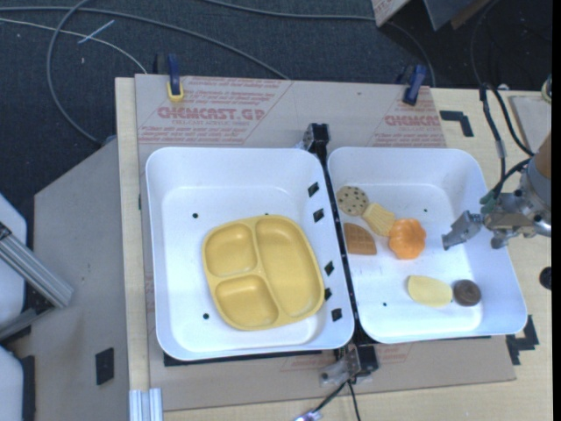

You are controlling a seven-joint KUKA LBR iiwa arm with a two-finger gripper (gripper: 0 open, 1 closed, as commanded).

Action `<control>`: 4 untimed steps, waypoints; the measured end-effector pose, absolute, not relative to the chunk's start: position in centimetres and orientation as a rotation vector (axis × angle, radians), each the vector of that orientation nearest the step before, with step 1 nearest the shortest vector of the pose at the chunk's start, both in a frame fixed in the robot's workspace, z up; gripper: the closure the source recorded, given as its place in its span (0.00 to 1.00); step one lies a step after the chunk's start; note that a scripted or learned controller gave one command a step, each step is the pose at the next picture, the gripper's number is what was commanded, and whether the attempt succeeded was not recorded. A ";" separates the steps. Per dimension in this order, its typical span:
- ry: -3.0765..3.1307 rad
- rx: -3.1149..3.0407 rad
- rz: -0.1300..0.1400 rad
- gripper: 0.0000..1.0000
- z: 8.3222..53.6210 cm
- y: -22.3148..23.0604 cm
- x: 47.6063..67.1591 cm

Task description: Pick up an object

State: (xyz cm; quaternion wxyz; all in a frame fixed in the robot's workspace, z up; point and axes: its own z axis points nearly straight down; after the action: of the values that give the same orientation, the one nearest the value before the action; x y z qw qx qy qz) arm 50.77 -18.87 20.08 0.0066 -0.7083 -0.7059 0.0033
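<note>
Two white bins on the bench: left bin [166, 235] and right bin [456, 169]. One yellow 3-compartment tray [263, 272] in the bin far from the gripper [473, 232]. Five food items just left of the claw: 1 round cookie [352, 200], 1 pale yellow block [380, 218], 1 tan cracker [359, 239], 1 orange piece [407, 239], 1 yellow oval [429, 290]. Plus 1 brown disc [466, 293] below it. Two blue clamps [175, 79] at the bench's far edge.

A divided tray [263, 272] lies in the left bin [166, 235]; food pieces [406, 238] lie in the right bin [491, 305].
</note>
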 end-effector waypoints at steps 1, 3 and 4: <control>-2.221 -2.220 0.000 0.00 20.7 -18.8 51.1; -2.216 -2.217 0.003 0.00 11.8 -18.1 51.3; -2.217 -2.217 0.003 0.00 8.3 -18.0 51.3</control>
State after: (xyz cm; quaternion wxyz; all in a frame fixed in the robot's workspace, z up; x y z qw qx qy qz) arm 51.27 -18.03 8.27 0.0030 -0.7071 -0.7071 0.0008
